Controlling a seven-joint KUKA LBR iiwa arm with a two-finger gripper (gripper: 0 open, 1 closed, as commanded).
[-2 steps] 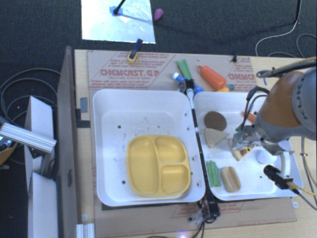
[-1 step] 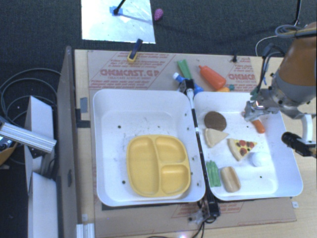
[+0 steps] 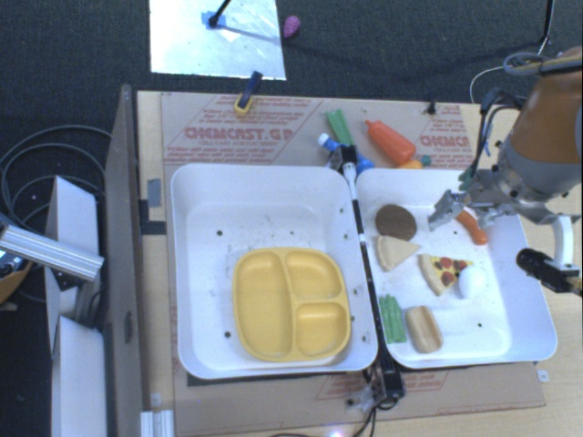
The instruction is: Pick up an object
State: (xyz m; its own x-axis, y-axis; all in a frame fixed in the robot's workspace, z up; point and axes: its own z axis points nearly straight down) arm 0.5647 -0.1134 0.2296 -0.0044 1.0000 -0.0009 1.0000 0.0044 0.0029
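The end effector [image 3: 466,209] hung low over the right white plastic bin [image 3: 519,335], its grey fingers spread around a small orange carrot-shaped toy [image 3: 474,228] that lay between them on the bin floor, not lifted. Just left lay a round brown disc [image 3: 395,220]; below it, a pale wedge [image 3: 395,251], a pizza slice toy [image 3: 441,271] and a white egg [image 3: 471,283]. The left white bin [image 3: 209,189] held a yellow divided plate [image 3: 291,303].
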